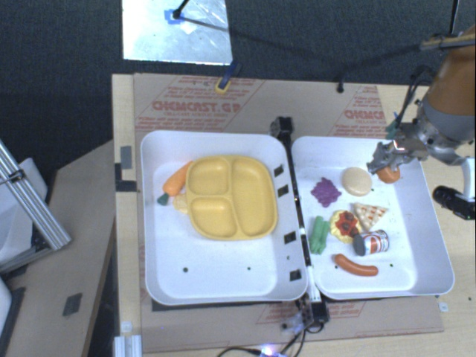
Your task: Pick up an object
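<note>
Hanging over the upper right part of the right bin (424, 199), the gripper (387, 162) is clenching a small orange object (389, 174) between its fingers, the item showing just beneath the fingertips. Roundish in outline, the orange object is presenting no clear long axis or heading at this size. Lying just left of it is a beige round piece (356, 181); farther left is sitting a purple grape cluster (326, 192). Resting below are a pizza slice (370, 214), a red-and-yellow item (344, 224), a green vegetable (319, 234), a small can (372, 242) and a sausage (355, 265). Occupying the left bin (160, 274) are a yellow divided plate (227, 197) and a carrot (177, 178) touching its left edge.
</note>
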`<state>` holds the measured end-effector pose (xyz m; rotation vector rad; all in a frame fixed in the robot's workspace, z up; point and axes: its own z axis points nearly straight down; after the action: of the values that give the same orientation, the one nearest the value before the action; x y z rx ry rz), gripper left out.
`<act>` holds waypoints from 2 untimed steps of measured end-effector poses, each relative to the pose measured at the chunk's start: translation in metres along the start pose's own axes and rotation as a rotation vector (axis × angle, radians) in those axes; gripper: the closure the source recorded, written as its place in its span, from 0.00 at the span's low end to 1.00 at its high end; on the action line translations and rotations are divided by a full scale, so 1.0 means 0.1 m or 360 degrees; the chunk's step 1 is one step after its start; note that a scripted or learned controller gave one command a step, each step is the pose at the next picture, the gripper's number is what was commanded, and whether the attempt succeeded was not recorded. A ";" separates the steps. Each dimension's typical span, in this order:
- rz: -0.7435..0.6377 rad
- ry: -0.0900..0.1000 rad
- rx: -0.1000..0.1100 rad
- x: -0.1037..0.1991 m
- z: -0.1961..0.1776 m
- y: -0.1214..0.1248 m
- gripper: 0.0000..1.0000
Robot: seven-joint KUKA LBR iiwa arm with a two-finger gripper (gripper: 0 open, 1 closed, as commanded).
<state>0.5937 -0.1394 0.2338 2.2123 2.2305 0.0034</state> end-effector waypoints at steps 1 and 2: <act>0.0002 0.0000 0.0003 0.33 0.02 -0.25 1.00; 0.0002 0.0000 0.0005 0.71 0.14 -0.52 1.00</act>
<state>0.5415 -0.0690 0.2202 2.2150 2.2309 0.0004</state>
